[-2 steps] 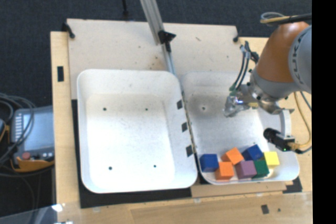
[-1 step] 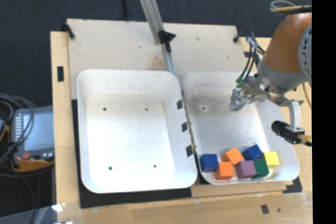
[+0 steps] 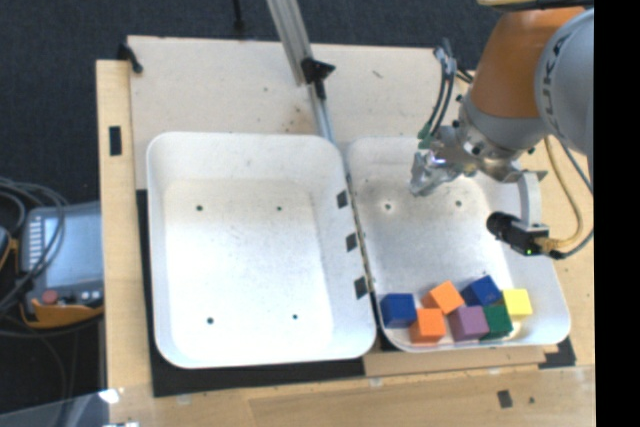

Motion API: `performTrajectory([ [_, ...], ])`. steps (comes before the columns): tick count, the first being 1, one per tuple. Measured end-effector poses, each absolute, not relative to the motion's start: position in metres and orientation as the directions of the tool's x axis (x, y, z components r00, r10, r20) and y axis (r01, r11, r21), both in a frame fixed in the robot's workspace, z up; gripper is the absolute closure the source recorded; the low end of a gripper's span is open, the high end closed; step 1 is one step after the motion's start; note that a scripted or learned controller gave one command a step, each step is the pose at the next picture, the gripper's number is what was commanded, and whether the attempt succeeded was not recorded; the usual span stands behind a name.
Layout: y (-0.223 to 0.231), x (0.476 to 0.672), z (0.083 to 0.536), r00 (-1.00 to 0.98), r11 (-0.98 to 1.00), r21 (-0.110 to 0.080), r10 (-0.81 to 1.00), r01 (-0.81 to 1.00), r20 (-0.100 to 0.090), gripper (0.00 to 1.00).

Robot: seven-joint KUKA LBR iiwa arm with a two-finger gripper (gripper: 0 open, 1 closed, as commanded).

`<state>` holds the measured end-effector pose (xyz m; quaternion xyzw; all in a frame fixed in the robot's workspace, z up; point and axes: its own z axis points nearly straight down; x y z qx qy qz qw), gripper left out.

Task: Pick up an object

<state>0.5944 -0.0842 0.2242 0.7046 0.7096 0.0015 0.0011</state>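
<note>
1. Along the near edge of the right bin (image 3: 400, 177), seven small blocks are sitting bunched together: a blue block (image 3: 398, 308) at the left end, an orange block (image 3: 429, 324) just beside it, a second orange block (image 3: 446, 296) behind that, a purple block (image 3: 467, 322), a green block (image 3: 497, 319), a darker blue block (image 3: 482, 290) and a yellow block (image 3: 517, 303) at the right end.
2. The blocks are lying close enough that neighbours are touching or nearly touching, all inside the same bin.
3. The gripper (image 3: 430, 172) is hanging over the far part of that bin, well apart from the cluster, with nothing showing between its tips; whether the claw is spread or pressed together cannot be told from this angle.
4. The arm (image 3: 525, 65), grey with its orange band, is reaching in from the right above the bin's far corner, with cables looping beside the wrist.
5. The left bin (image 3: 250, 245) is lying just beside the right one, the two rims touching along the middle.
6. A slanted metal rail (image 3: 283, 0) is rising from behind the bins, and both bins are resting on a pale wooden bench (image 3: 200, 75).
7. A handheld control unit (image 3: 60, 260) with cables is sitting off the bench at the far left.
</note>
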Motion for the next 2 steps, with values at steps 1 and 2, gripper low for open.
performTrajectory([
  [1, -0.031, 0.607, 0.238, -0.007, 0.007, 0.003, 1.000, 1.000, 0.001, 1.00],
  [2, 0.017, 0.618, 0.247, -0.007, 0.007, 0.003, 1.000, 1.000, 0.001, 1.00],
])
